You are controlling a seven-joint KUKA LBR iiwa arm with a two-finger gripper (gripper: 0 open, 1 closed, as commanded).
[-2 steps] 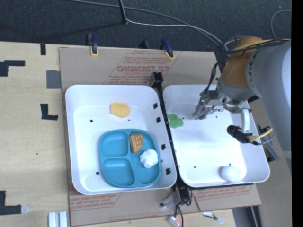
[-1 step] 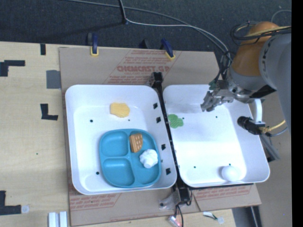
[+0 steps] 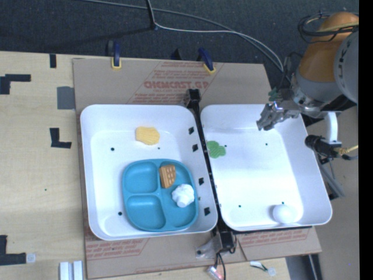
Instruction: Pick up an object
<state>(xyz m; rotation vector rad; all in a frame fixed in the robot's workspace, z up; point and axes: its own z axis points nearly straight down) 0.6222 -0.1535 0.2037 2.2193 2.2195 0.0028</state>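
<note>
While hovering over right bin [image 3: 303, 156] far edge, gripper [image 3: 269, 120] finger state: cannot tell. Nearest candidate: green object [image 3: 215, 150] at that bin's left wall. Looks small, light, probably soft; pinch across middle, from above.

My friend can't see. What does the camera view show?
A gripper hovers over the right bin, which holds a green thing and a white ball. The left bin holds a blue tray with food.

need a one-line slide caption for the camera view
Gripper over the right white bin holding a green piece and white ball; blue divided tray in the left white bin.
</note>
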